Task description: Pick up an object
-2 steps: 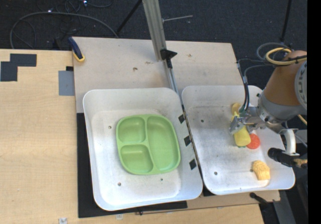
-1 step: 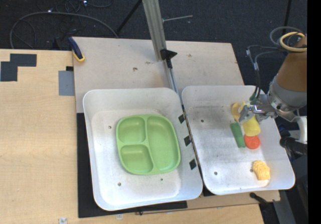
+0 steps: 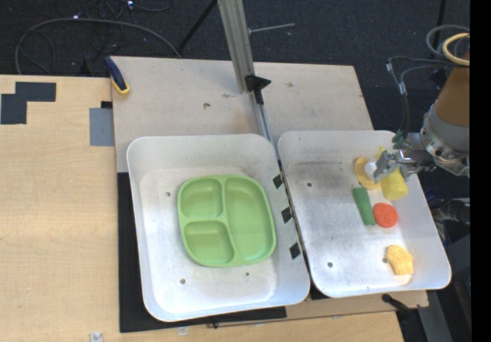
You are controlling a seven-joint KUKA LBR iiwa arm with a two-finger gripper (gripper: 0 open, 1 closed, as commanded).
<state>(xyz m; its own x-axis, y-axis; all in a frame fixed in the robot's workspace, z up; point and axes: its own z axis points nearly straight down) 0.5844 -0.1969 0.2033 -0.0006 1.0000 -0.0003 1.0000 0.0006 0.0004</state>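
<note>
The right bin [image 3: 330,256] holds several small toy items. A yellow rounded piece [image 3: 364,172] and a yellow block [image 3: 396,186] lie at its upper right. Below them are a green stick [image 3: 362,205], an orange-red ball [image 3: 385,215] and a yellow corn-like piece [image 3: 399,260]. My gripper [image 3: 389,162] comes in from the right and hangs low over the bin's upper right. It sits right between the two yellow pieces, partly covering them. I cannot tell whether it touches either one.
A green divided plate [image 3: 227,220] lies in the left bin [image 3: 153,179]. A metal post [image 3: 236,34] stands behind the bins, with a rod running down to the gap between them. The wooden bench top [image 3: 54,202] extends to the left.
</note>
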